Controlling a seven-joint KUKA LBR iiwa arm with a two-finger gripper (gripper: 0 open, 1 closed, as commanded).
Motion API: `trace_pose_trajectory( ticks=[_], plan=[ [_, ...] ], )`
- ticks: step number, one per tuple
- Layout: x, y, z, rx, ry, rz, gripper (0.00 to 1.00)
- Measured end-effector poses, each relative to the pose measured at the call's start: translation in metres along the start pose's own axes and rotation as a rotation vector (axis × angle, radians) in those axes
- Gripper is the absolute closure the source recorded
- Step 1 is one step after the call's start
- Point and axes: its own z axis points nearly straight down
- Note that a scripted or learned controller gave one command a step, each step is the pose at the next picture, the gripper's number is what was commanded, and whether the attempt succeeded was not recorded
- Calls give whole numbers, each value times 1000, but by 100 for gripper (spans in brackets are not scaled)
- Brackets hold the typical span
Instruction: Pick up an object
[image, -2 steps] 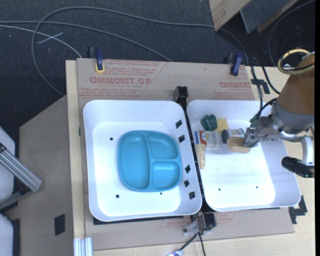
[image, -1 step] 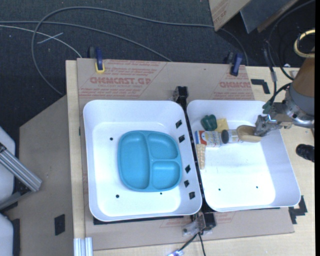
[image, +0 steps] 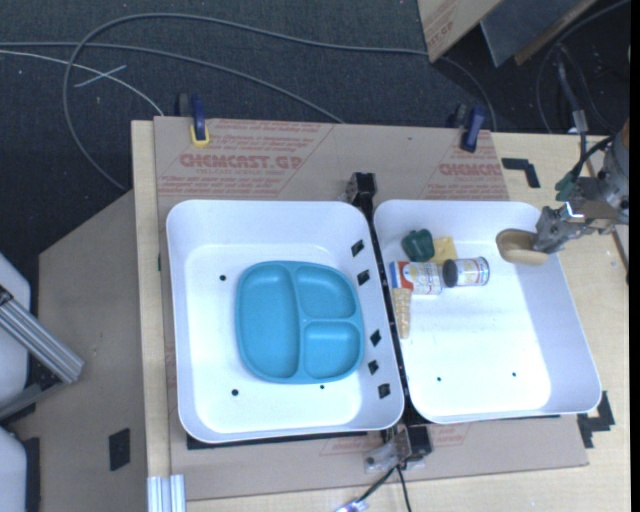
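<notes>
Camera view, looking down on the bench: the gripper (image: 553, 232) sits at the right edge of the frame, over the upper right rim of the right bin (image: 520, 390). Just at its tip is a tan, rounded piece (image: 518, 246), flat and pale brown, looking like a wooden scoop or spoon head. Whether the fingers actually clamp it, I cannot tell; they are too small and blurred here.

Count time. Two white bins, side by side in mid-frame. The left bin (image: 200, 300) carries one blue tray (image: 298, 321) with three compartments, lying flat in the middle. The right bin has a cluster at its upper left: one green lump (image: 417, 243), one yellow bit (image: 443, 248) just beside it, one small jar (image: 467, 272) on its side with a dark lid, one white-and-red can (image: 418, 278) touching the jar, and one tan cone-like piece (image: 401, 312) along the bin's left wall. The tan piece lies well apart from that cluster, at the upper right.
</notes>
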Motion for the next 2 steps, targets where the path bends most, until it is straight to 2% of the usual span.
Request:
trace_pose_trajectory(
  ticks=[1,2],
  plan=[
    [51,8,3,3,1,0,100],
    [106,6,22,5,2,0,100]
  ],
)
